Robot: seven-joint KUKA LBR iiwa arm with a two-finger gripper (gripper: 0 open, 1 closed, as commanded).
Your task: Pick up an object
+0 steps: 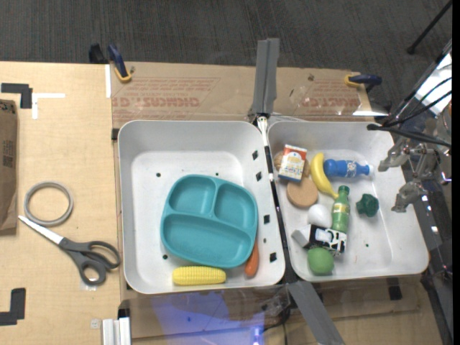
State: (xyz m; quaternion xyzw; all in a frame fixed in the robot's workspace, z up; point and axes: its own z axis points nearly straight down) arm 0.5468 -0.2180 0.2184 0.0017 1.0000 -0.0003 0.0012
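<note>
The gripper (408, 180) hangs at the right bin's (402, 261) edge; I cannot tell its state. Nothing is lifted: the green bottle (340, 210) and banana (321, 175) lie to its left.

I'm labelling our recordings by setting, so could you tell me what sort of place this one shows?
Probably a robotics lab bench: two white bins clamped side by side, toy food such as a corn cob and banana, plus scissors and a tape roll left on the bench.

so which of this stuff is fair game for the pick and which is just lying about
For the job, in the bins: banana, blue bottle, green bottle, green ball, corn cob, carrot, teal tray.

Lying about on the bench: scissors, tape roll, clamps.
</note>
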